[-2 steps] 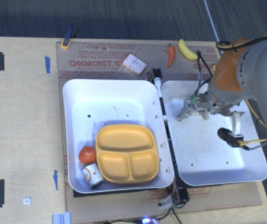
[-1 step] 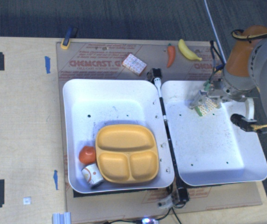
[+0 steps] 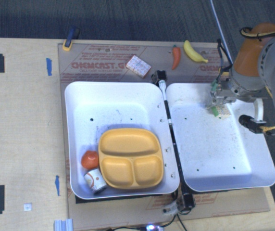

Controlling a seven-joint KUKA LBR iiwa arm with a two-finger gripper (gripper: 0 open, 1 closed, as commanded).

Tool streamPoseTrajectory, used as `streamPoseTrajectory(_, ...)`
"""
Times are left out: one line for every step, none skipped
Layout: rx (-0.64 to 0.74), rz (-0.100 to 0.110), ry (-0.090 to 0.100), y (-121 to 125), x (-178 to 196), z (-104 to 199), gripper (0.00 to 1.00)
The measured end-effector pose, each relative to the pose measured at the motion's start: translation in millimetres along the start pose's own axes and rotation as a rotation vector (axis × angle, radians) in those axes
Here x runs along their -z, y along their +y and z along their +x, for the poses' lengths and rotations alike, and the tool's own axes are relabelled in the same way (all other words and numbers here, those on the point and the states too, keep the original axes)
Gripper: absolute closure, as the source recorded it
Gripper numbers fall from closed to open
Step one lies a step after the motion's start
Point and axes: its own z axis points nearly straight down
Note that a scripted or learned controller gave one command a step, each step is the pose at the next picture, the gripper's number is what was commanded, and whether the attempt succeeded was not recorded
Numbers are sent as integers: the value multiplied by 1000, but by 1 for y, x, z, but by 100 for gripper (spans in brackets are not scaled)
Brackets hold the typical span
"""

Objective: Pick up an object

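The grey arm's two-finger gripper is hanging over the right shallow white bin, toward its one o'clock corner; its grip cannot be told. A yellow three-compartment plastic tray is lying in the left shallow white bin, toward five o'clock.

I see 2 white bins side by side. The left bin holds a yellow divided tray, a red tomato and a small can at its front-left corner. My gripper hangs over the right bin's back edge.
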Motion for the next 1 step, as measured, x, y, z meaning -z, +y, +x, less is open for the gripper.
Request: streamPoseTrajectory(-1,2,3,13,95,87,100)
